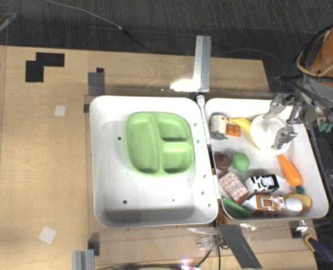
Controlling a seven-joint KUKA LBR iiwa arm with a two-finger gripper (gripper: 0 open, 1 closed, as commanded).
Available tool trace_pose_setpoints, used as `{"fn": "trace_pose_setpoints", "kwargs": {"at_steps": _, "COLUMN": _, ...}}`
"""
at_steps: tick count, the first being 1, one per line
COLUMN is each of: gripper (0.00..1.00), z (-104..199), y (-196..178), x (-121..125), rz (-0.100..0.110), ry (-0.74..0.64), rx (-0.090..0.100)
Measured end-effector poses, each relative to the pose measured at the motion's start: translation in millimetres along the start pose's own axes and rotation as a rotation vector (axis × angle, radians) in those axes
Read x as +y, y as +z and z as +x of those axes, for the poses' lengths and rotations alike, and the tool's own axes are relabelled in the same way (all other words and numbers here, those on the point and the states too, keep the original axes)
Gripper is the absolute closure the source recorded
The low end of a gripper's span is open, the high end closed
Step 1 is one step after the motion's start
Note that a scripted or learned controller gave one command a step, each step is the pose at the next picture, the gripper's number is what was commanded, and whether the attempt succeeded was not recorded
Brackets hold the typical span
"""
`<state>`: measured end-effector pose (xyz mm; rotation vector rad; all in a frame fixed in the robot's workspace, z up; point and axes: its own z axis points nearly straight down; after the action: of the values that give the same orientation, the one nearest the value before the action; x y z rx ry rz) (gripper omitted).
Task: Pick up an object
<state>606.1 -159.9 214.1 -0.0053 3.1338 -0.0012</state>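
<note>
The tool [286, 129] hangs over the right bin's [319, 176] far corner, its fingers spread apart and holding nothing, tips above a white bowl [263, 133]. Just beside it toward the bin's middle lies a banana [243, 124]; nearer the camera, an orange carrot [291, 170] and a green ball [241, 161]. Well away, the left bin [107, 167] carries a green divided tray [159, 142].

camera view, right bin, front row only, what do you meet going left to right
green pod-shaped toy → brown carton → white bottle lying on its side. The patterned pink packet and the black-and-white item sit slightly further back, so they are left out.
</note>
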Motion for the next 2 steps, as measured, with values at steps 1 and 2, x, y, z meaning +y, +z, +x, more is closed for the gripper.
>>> {"fn": "trace_pose_setpoints", "kwargs": {"at_steps": 1, "gripper": 0.00, "z": 17, "y": 120, "x": -27, "rz": 0.004, "ry": -0.079, "rx": -0.010}}
{"fn": "trace_pose_setpoints", "kwargs": {"at_steps": 2, "gripper": 0.00, "z": -33, "y": 125, "x": 23, "rz": 0.002, "ry": -0.045, "rx": -0.004}}
